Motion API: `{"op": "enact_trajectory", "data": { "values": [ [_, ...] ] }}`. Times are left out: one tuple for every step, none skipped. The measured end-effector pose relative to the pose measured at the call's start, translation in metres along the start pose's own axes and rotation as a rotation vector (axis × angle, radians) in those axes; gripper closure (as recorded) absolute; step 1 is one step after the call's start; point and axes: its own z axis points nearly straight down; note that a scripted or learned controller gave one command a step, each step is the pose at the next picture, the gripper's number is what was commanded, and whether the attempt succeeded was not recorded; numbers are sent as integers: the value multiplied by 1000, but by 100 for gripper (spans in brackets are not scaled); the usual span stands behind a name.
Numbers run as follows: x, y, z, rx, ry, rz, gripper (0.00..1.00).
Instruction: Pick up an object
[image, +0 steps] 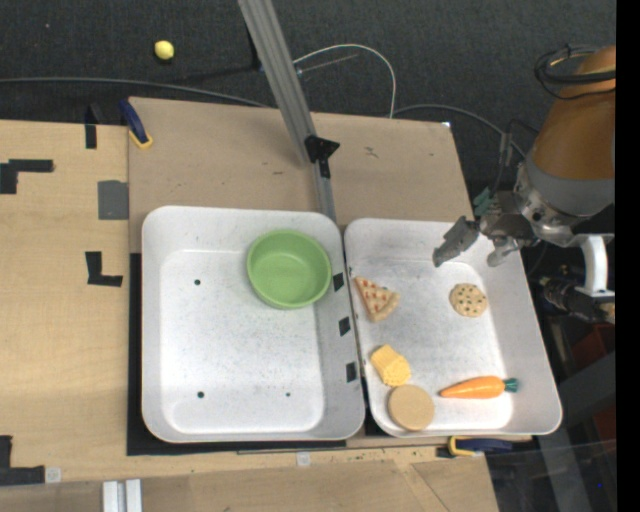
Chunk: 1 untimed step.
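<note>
My gripper (478, 247) hangs above the far right part of the right bin (420, 240), its two fingers spread open with nothing between them. A round cookie (467, 299) lies just below it on the bin floor. A pizza slice (375, 297) lies to the left of the cookie. Nearer the front edge are a yellow waffle-like piece (391, 365), a tan round disc (411, 407) and an orange carrot (475, 388). A green bowl (289, 267) sits at the far right of the left bin (200, 330).
A grey pole (288, 85) slants down from the top to the gap between the bins. Cables loop on the brown board behind the bins. A small yellow ball (164, 49) lies far off at the top left.
</note>
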Motion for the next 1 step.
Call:
{"op": "enact_trajectory", "data": {
  "values": [
    [0, 0, 0, -1, 0, 0, 0]
  ]
}}
